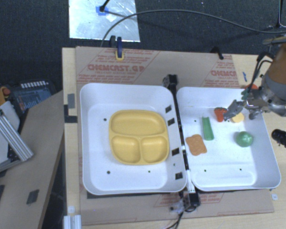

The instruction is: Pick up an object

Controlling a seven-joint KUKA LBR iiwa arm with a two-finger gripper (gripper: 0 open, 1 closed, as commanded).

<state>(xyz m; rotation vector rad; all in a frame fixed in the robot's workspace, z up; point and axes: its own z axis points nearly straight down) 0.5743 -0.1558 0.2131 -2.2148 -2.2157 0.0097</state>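
Nothing is lifted yet; the pick is at the approach stage. The gripper [238, 109] hangs low over the right bin [229, 178], by a red piece [220, 113] and a yellow piece [238, 118]. I cannot tell whether the jaws are apart or together. Grasp and lift remain.

Right bin also holds a green stick [208, 128], a tan slice [196, 145] and a green ball [244, 139], all resting on the floor. Left bin [93, 175] holds a yellow divided tray [138, 136], compartments bare.

One fixed camera looks down at a slant on both white bins [133, 92].
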